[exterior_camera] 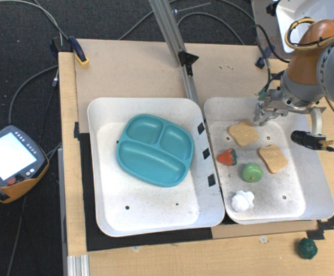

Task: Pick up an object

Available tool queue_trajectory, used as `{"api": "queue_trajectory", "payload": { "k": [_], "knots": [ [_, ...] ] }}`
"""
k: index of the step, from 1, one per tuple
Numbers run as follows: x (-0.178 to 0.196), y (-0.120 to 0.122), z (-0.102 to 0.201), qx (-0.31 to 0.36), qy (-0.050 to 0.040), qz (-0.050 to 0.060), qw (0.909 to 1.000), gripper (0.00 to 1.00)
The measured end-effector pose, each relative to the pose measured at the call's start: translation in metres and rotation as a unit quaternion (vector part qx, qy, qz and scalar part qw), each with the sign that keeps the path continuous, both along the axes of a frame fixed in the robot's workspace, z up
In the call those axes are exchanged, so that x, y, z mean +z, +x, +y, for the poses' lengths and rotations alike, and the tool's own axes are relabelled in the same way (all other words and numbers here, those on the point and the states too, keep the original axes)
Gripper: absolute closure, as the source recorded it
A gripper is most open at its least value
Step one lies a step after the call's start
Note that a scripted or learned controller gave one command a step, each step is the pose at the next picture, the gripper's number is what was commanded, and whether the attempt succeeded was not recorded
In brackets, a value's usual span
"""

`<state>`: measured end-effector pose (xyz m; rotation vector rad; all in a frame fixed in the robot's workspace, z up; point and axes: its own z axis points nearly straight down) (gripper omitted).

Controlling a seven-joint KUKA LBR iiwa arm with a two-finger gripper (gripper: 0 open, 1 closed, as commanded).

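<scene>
Tan bench (pixel 132 68) on dark carpet (pixel 17 50) (cables trailing); hand (pixel 263 115), grip unreadable, hovers by a cracker (pixel 243 134).

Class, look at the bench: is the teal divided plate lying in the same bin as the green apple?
No: the teal divided plate lies in the left bin, while the green apple sits in the right bin.

No text, label, brand, number or sign is legible on anything here.
</scene>
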<state>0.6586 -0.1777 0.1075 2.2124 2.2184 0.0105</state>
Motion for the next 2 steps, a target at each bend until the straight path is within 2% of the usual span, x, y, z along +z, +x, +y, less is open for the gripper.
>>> {"api": "queue_trajectory", "payload": {
  "k": [1,2],
  "knots": [
    [0.048,-0.001,0.007,0.0,0.0001,0.002,1.0,1.0],
    [0.114,-0.001,0.006,0.0,-0.0003,0.002,1.0,1.0]
  ]
}}
